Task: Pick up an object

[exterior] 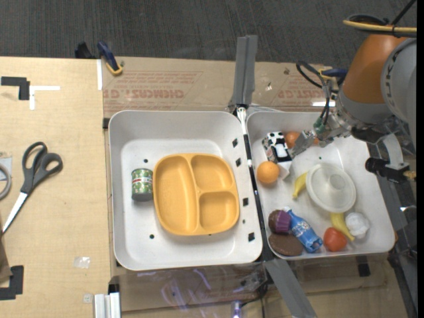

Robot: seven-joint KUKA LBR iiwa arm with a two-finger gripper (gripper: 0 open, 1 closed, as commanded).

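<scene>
Your gripper [310,136] sits over the right white bin [377,244] — can't tell its state. Closest to it: the small black-and-white toy [277,147], just above the round orange ball [268,172]. Probably light, hard, slippery — pinch its narrow sides.

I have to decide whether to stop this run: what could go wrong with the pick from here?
The pincer sits at the far edge of the crowded right bin, so it may knock the black-and-white toy or close on two things. The white bowl lying over the banana could also shift if bumped.
</scene>
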